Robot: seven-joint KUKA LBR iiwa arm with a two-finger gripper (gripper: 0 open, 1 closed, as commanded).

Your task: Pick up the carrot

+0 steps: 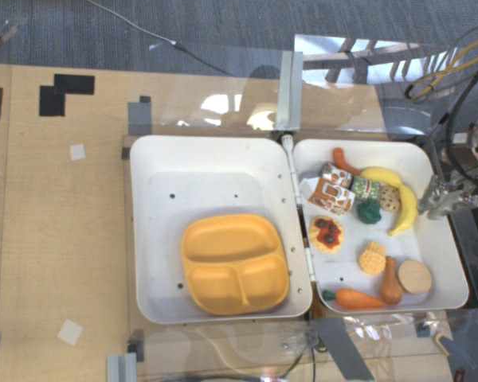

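The carrot (358, 298), orange with a small green tip at its left end, lies flat along the front wall of the right bin (454, 273), near that bin's front left corner. My gripper (444, 198) hangs over the right rim of the same bin, beside the banana's tip and well behind and to the right of the carrot. It touches none of the toys.
The right bin also holds a banana (400, 197), a small printed carton (334, 191), a green broccoli (370, 211), a pizza slice (327, 232), corn (372, 257), a drumstick (392, 281) and a round bun (414, 277) close to the carrot. A yellow divided plate (233, 263) lies in the left bin (155, 213).
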